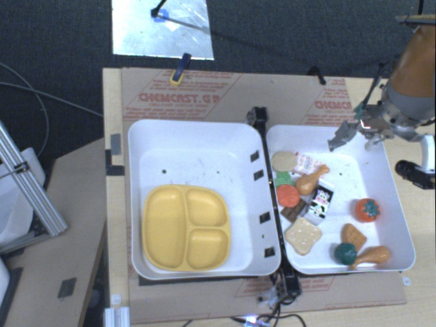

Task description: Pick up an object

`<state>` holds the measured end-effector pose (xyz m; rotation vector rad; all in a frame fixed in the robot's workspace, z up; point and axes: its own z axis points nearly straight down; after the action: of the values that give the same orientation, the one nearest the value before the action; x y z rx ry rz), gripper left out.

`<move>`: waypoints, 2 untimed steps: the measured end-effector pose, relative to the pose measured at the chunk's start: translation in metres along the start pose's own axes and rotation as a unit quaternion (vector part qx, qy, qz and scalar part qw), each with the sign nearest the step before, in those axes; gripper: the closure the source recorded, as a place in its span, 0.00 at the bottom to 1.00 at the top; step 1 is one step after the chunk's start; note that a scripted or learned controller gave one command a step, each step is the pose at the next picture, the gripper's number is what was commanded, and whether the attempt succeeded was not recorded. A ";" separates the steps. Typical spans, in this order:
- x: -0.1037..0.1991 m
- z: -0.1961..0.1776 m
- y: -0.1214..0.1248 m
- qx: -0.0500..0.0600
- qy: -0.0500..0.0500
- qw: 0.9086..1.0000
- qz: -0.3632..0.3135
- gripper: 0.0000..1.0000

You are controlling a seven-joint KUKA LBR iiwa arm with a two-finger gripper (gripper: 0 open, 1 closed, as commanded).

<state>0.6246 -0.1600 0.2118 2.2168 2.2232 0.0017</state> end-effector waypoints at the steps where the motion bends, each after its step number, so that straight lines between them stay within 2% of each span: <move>1: 0.027 -0.016 -0.142 0.004 0.002 1.000 0.002 0.00; 2: 0.056 0.045 -0.139 0.003 0.001 1.000 -0.001 0.00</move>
<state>0.4859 -0.1045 0.1667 2.2182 2.2308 -0.0020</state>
